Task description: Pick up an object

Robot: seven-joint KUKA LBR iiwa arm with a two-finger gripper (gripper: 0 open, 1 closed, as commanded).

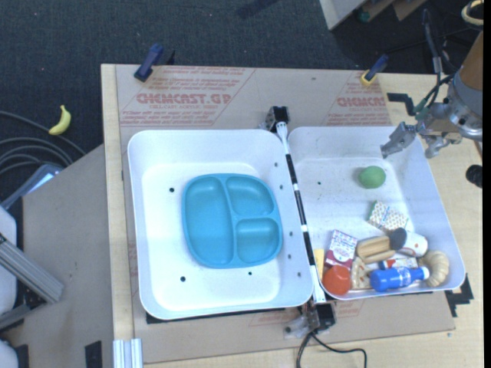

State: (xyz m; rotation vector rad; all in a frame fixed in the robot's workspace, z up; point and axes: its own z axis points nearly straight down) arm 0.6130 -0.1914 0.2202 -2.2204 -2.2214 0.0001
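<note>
A smooth blue sectioned tray [232, 221] lies flat in the left bin [146, 159]. In the right bin [330, 148], a round green ball [372, 176] sits alone, well apart from a jumble with a blue bottle [399, 277] at the near end. Metal jaws [414, 139] spread empty over the far right corner.

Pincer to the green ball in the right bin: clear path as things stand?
Probably yes. The green ball lies alone on bare bin floor, apart from the pile at the near end of the right bin. The pincer hangs over the bin's far right corner, with nothing between it and the ball.
</note>
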